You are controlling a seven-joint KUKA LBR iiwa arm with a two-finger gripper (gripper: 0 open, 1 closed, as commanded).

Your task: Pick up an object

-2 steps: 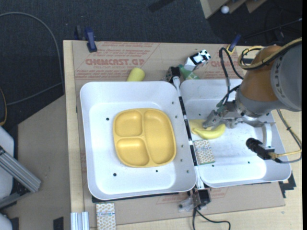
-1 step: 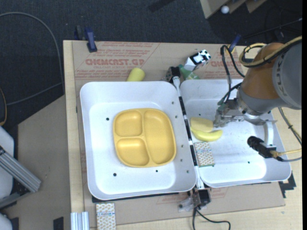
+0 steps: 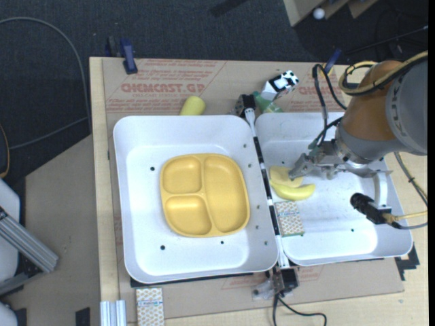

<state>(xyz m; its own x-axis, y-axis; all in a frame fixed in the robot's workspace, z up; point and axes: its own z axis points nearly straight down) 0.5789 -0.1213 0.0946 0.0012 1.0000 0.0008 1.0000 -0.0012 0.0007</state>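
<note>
Yellow banana [image 3: 293, 189] (hugging the right bin's wall [image 3: 266, 182]) could slip; whether the gripper [image 3: 299, 170] grasps it, I cannot tell.

My wrist band [image 3: 370, 114] is glossy orange, the casing beside it smooth grey. Both bins [image 3: 136, 155] look like smooth white plastic with a soft sheen. The divided yellow plate [image 3: 204, 194] is shiny plastic, and the banana [image 3: 291, 189] has a smooth, waxy skin. The tabletop [image 3: 163, 83] is matt brown board, printed red.
</note>
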